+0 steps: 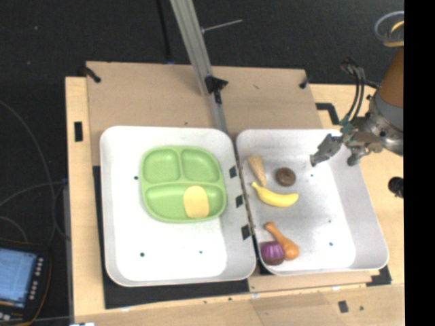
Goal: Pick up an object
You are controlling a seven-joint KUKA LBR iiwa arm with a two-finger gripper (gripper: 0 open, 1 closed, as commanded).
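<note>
Banana (275, 196) well left-below claw (338, 151)

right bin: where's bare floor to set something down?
Right bin: bare in the middle and right, right of the banana and donut, below the gripper. Crowded along its left wall, from the cone down to the carrot and purple piece.

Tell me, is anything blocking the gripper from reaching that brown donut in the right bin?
Nothing visible does. The gripper hangs over the right bin's upper right part, and bare white floor lies between it and the donut.
</note>
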